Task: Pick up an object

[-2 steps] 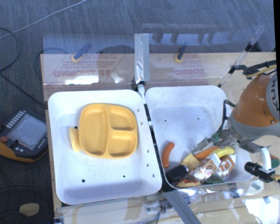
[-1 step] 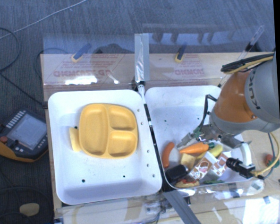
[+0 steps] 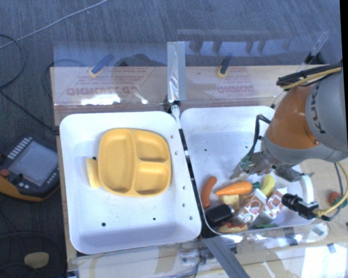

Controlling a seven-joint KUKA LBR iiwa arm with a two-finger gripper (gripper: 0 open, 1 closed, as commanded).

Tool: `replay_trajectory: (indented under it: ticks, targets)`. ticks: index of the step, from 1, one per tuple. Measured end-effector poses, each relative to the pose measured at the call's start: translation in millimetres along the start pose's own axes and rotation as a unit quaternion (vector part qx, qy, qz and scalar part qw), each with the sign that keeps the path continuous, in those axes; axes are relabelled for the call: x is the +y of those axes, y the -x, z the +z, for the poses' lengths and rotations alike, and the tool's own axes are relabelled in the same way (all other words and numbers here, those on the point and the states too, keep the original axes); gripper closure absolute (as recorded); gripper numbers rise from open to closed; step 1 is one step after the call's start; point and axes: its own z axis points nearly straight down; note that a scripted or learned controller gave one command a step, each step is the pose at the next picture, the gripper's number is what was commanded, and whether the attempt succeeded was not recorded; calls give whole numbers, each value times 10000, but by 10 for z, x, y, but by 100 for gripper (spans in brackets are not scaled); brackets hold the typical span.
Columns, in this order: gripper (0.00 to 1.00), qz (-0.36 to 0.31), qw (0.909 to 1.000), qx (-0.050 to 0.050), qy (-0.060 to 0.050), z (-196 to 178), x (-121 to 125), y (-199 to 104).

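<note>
The arm [image 3: 305,121] reaches in from the right of the frame over the right bin [image 3: 220,129], and its gripper [image 3: 259,170] sits low above a heap of toy food at the bin's lower right. Whether it is closed or apart cannot be told. Just below it lie a carrot [image 3: 234,189], a sausage [image 3: 208,190] to its left, a black item [image 3: 218,214] and small cartons [image 3: 256,207]. In the left bin [image 3: 79,229] rests a yellow tray [image 3: 134,161].
</note>
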Motion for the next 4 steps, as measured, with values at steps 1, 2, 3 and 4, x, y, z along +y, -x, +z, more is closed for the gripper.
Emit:
replay_trajectory:
  ticks: [1,2,3,4]
  targets:
    - [100,617,9980,5,-100,-823,283,-741]
    - [100,1024,9947,8,-107,-820,184,-599]
    - [0,1025,9947,6,-106,-820,184,-598]
    - [0,1925,9812,-24,-103,-1504,139,-970]
